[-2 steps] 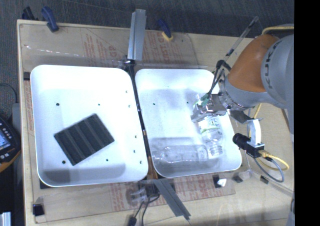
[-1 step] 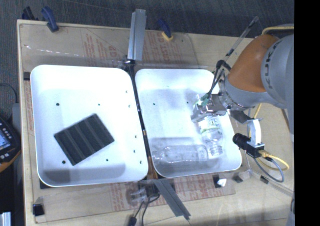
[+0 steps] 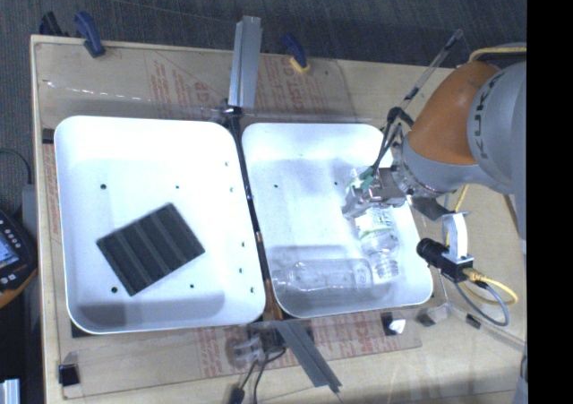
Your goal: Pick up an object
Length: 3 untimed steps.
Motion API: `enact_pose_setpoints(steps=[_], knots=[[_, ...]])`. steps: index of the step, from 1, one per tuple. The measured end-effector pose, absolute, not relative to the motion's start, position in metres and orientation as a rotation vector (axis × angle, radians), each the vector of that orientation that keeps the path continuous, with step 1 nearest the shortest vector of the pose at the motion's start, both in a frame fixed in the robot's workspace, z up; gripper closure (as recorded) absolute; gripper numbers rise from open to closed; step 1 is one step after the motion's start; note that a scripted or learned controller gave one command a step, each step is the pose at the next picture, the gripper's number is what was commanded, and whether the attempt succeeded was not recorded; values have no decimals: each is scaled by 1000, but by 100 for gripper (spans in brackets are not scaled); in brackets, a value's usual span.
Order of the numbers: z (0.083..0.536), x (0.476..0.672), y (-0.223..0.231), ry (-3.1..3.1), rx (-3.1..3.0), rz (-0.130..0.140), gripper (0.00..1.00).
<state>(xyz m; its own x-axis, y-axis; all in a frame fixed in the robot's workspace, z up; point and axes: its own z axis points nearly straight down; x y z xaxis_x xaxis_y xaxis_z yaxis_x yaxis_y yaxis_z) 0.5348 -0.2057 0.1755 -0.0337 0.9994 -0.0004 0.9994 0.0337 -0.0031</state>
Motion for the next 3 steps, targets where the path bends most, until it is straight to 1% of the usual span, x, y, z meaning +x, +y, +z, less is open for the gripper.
enact_pose_setpoints(steps=[3], knots=[[176,535,-206,-2257,-2182,4,0]])
